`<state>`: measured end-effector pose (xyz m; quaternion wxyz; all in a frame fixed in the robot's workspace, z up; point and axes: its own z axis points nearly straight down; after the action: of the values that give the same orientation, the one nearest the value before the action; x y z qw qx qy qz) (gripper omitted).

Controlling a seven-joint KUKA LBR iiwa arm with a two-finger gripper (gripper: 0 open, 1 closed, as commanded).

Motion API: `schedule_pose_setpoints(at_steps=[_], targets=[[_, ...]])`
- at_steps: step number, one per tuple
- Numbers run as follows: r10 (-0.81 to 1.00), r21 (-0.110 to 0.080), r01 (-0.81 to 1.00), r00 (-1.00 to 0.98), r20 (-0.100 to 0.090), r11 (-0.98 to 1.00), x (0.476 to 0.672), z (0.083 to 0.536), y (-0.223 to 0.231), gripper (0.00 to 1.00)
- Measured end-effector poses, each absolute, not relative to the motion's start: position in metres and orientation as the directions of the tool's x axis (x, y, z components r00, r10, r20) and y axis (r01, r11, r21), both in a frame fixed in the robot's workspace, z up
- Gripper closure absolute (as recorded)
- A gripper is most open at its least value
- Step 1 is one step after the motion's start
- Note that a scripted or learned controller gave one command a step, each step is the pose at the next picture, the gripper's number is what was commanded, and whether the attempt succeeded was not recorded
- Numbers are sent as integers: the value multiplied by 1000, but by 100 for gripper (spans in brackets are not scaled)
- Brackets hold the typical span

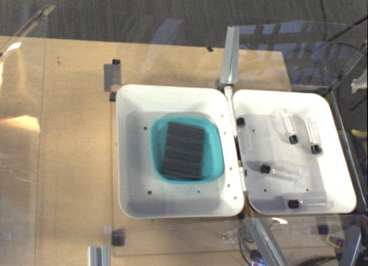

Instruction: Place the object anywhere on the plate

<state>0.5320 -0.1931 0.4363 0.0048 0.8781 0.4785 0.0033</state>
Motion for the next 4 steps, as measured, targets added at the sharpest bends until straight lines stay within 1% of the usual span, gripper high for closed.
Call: schedule_pose_setpoints(at_steps=[1, 3, 4], targets=[[784, 11, 784, 621, 2, -621, 489, 436, -194, 0], [586, 8, 586, 810, 5, -810, 488, 436, -199, 0], [486, 7, 486, 874, 6, -874, 488, 436, -206, 0]])
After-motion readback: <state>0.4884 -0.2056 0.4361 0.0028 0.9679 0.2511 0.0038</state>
